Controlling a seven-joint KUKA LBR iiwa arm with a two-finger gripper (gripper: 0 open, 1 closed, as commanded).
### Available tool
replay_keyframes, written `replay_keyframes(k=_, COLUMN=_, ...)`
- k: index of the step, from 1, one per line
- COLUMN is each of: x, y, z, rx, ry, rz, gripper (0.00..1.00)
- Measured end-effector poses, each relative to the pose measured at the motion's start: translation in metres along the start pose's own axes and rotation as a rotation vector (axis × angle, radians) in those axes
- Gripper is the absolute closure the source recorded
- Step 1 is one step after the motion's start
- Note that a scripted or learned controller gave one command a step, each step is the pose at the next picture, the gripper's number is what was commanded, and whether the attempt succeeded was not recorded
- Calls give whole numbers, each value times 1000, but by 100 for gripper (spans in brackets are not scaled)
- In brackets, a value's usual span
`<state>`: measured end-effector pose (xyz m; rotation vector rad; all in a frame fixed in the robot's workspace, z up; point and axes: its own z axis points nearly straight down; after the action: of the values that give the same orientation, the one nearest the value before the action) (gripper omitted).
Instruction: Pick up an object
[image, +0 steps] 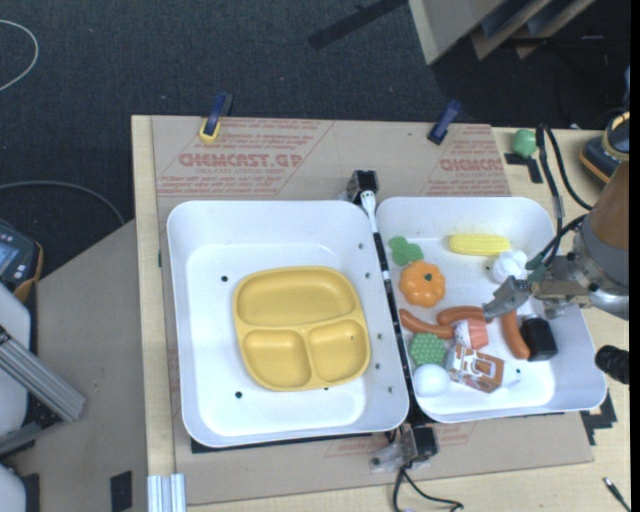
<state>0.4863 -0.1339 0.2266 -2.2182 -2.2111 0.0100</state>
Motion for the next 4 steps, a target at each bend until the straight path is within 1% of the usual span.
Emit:
replay_keyframes(k=1, x=0, y=3, z=-5, rx=-12, ry=-2, rz=-3, gripper=0)
replay_keyframes(k=2, x=2, y=6, z=38, rx=-5, ry=0, rz=-3, gripper=0)
replay_keyframes(k=3, x=4, y=6, z=102, rx=-4, ry=1, rz=-2, gripper=0)
replay_keyframes(k=4, x=4, y=8, z=142, rx=-13, ry=0, rz=-1, gripper=0)
